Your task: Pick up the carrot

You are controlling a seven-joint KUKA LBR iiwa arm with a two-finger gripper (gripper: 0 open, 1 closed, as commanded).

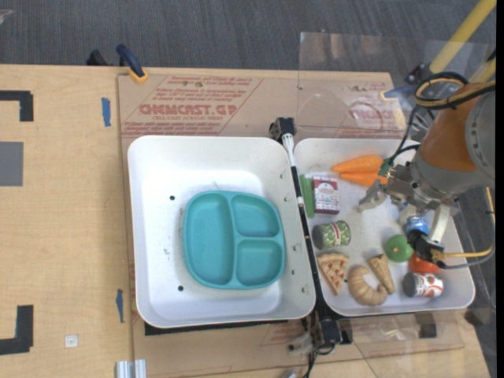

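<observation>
On your bench (63,235) sit two white bins. The left bin (157,172) holds a teal divided plate (234,239). The right bin (457,286) holds the small items, and the arm (465,144) reaches over it from the right. The carrot (358,168) lies near that bin's far edge, resting on the floor, not lifted. The end effector (376,195) hangs just beside and below it; you cannot tell its grip state from here, and nothing is seen gripped. By my judgement the approach is nearly done, while grasp and lift remain.
</observation>
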